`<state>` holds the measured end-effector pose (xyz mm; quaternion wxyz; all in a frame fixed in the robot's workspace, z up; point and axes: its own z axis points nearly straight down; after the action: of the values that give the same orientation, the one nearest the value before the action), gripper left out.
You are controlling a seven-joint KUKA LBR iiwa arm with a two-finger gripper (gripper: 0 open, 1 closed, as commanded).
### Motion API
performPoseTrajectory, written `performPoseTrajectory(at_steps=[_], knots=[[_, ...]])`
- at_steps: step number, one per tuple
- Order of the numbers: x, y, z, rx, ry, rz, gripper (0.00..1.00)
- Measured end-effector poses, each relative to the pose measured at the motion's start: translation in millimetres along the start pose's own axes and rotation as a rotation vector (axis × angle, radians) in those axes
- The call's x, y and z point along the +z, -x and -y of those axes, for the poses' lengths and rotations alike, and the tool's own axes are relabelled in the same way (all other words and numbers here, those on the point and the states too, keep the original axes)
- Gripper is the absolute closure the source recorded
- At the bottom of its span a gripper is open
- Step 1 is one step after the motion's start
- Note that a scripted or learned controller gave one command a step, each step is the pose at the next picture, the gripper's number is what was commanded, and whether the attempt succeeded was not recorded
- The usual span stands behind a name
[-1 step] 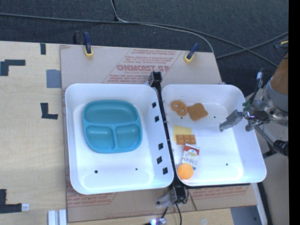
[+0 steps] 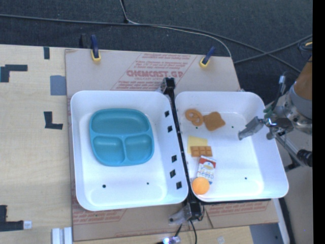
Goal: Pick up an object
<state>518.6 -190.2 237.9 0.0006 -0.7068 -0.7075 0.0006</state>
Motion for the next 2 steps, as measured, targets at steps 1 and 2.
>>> performPoseTrajectory(at_steps=[1, 2], knots=[[61.3, -1.7, -0.7, 0.000, -0.002, 0.000, 0.00], [106.0, -0.5, 4.7, 0.001, -0.004, -0.001, 0.00]])
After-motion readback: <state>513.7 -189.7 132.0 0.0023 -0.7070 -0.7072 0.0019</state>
